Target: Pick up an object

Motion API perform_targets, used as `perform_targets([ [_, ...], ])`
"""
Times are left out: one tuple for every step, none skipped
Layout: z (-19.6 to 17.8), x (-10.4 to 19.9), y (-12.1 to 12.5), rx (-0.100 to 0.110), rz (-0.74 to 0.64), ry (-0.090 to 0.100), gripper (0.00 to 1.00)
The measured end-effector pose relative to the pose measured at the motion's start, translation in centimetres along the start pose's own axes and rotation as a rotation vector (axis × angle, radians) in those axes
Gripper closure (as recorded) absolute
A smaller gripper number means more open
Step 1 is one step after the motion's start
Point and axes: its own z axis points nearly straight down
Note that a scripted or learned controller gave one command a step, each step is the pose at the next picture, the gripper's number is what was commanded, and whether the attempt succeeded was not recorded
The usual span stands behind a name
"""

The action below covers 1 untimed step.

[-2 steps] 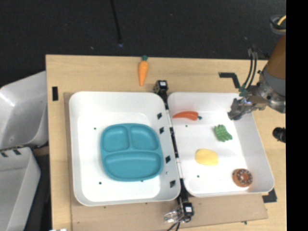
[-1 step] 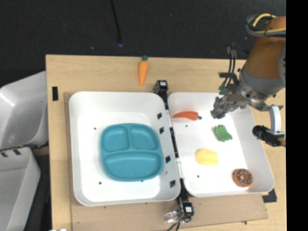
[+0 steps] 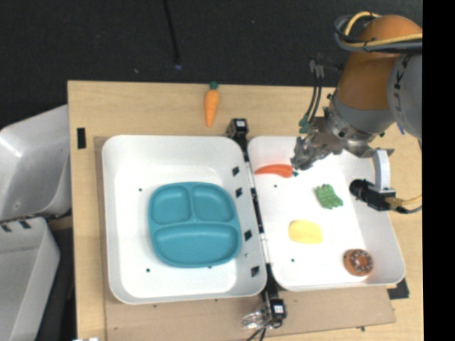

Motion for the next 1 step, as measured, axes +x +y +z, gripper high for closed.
perform_targets([
  [-0.17,4.61,0.13,0.002,0.000,0.002,1.00],
])
